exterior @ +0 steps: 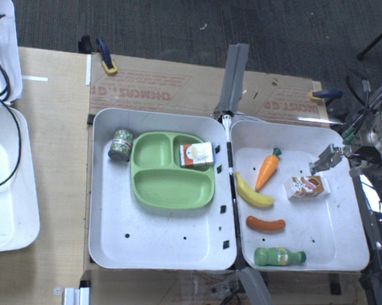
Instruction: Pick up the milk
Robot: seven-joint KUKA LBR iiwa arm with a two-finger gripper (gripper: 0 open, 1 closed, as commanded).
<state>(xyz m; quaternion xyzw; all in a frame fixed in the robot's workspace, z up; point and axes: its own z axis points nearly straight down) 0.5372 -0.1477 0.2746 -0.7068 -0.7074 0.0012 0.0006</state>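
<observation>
Milk carton point(196, 154) sits in the far-right compartment of the green plate point(171, 188), left bin, and nothing is gripping it.

Largest to smallest:
- Bench point(53, 96): brown board top, two white bins side by side on it.
- Left bin point(98, 193): holds the plate, which sits toward the far side, right of centre. A small jar point(120, 144) stands just beside the plate's far-left edge, on the bin floor.
- Right bin point(354, 229): holds the loose items listed below.
- Arm point(378, 141): comes in at the right edge, over the far-right corner of the right bin.
- Gripper point(323, 160): low over the right bin, just far-side of a red and white packet point(305, 187), well apart from the milk. Can't tell if it is open or closed, and nothing is visibly held.
- Carrot point(267, 170): far-left part of the right bin, leaf end pointing far.
- Banana point(254, 195): just near-left of the carrot, along the left wall.
- Green bottle point(279, 256): lying on its side by the near wall.
- Sausage point(265, 223): between the banana and the bottle.
</observation>
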